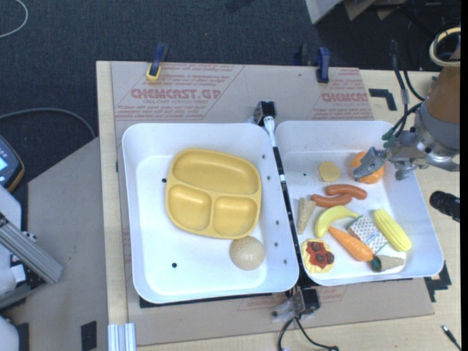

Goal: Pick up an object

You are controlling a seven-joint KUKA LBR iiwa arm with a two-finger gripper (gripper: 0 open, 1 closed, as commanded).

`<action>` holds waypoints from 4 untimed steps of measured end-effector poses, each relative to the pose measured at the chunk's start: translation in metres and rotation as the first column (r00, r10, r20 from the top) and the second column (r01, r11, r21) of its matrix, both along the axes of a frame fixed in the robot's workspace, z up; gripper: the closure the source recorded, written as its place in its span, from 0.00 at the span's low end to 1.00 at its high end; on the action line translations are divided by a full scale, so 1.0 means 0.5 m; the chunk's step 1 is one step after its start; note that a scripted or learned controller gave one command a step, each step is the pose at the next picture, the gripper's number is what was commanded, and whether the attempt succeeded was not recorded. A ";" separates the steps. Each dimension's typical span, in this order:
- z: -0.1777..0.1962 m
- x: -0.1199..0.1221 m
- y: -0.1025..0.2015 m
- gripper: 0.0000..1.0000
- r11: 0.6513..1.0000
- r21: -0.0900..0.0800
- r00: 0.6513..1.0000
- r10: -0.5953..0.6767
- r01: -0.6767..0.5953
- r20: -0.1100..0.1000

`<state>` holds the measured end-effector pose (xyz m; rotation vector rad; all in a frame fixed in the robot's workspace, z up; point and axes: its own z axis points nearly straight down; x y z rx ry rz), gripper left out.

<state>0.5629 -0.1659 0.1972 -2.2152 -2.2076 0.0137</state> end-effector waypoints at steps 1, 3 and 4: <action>0.016 0.006 0.001 0.00 1.000 -0.003 1.000 0.004 -0.003 0.015; -0.208 -0.009 -0.022 0.00 1.000 0.000 1.000 0.002 -0.002 0.015; -0.213 -0.002 -0.020 0.00 1.000 0.000 1.000 0.004 -0.004 0.021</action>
